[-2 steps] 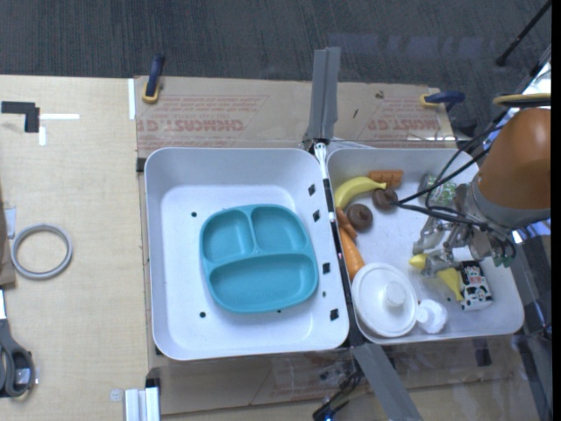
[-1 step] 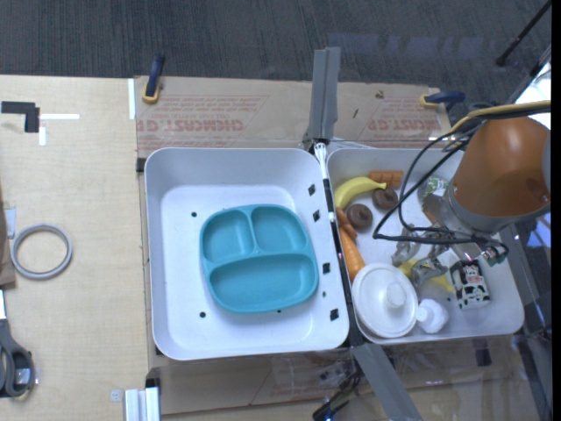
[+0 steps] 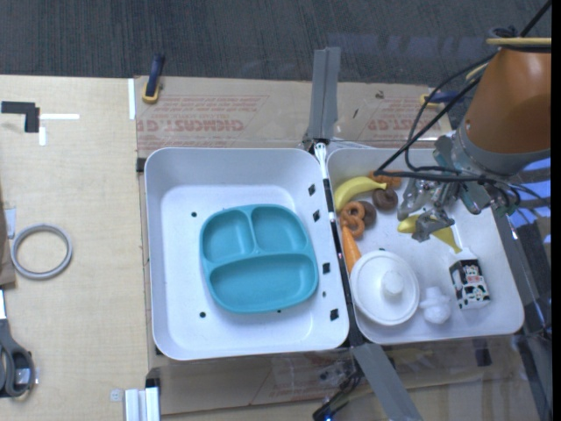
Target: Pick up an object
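Note:
The right bin (image 3: 501,266) holds a yellow banana (image 3: 358,189), a glazed brown donut (image 3: 354,211), a dark chocolate donut (image 3: 385,199), an orange carrot (image 3: 350,248), a white lidded bowl (image 3: 388,285), a small white cup (image 3: 435,303) and a black-and-white carton (image 3: 469,283). My gripper (image 3: 427,219) hangs low over the bin's middle, right above a second yellow object (image 3: 449,239) whose ends stick out on both sides of it. The gripper's body hides the middle of that object.
The left bin (image 3: 166,261) holds a teal divided plate (image 3: 259,257). On the bench to the left lie a grey tape ring (image 3: 39,251) and scissors (image 3: 13,367). Black cables run from the arm (image 3: 513,95) toward the gripper.

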